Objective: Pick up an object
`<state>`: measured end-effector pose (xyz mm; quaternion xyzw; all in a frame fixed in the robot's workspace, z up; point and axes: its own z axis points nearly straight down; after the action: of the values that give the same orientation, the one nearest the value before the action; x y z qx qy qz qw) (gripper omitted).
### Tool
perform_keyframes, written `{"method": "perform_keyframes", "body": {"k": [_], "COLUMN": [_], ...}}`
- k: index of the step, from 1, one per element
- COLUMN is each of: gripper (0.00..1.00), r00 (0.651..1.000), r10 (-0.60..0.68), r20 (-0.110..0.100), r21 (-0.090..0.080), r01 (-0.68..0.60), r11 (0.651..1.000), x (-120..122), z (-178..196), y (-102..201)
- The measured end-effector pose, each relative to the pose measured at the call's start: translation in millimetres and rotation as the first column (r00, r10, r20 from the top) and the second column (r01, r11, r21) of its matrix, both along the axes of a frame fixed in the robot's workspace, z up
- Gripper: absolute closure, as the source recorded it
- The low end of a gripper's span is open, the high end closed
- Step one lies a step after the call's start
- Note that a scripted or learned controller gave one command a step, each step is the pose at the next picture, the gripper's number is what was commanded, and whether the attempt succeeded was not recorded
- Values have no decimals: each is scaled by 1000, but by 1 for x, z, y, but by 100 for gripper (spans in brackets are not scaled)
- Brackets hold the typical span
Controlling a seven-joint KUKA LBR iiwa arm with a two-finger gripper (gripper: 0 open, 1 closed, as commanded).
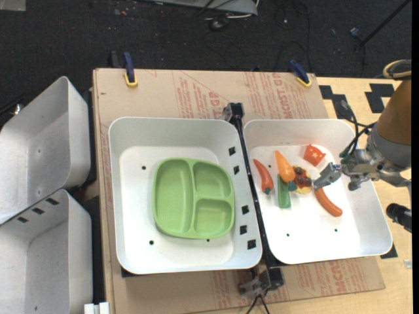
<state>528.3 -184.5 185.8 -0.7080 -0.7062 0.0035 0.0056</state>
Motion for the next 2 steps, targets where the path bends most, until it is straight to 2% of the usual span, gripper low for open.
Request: {"method": "perform_keyframes", "body": {"k": [1, 2], "gripper": [0, 0], "r00": [1000, 1000], "r10": [3, 5], "r20": [12, 10], "r21": [-3, -2], "r01": [-3, -5], "r11": [1000, 1000], "x": [3, 8], "z": [6, -41], "y": [0, 8]}}
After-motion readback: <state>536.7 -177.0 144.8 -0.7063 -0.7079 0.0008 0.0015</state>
